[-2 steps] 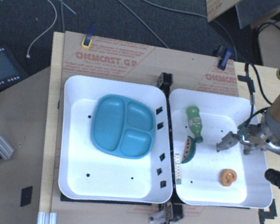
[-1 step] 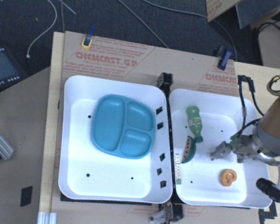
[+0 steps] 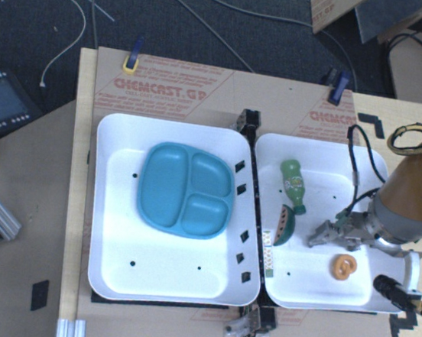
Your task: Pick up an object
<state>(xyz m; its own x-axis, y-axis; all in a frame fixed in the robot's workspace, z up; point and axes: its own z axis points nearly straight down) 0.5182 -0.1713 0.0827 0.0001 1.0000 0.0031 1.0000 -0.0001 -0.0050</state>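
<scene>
My gripper (image 3: 324,233) hangs low in the right bin (image 3: 310,292), near its middle, reaching in from the right. It looks open, and nothing shows between its fingers. A small orange ring-shaped piece (image 3: 344,267) lies just below and to the right of it. A watermelon-slice toy (image 3: 286,225) lies to its left, a short gap away. A green bottle (image 3: 293,182) lies above the slice, toward the bin's far left.
The left bin (image 3: 108,250) holds a blue divided plate (image 3: 186,190). A dark divider (image 3: 253,208) runs between the two bins. Black cables (image 3: 364,176) trail over the right bin's far right corner beside the arm (image 3: 415,198).
</scene>
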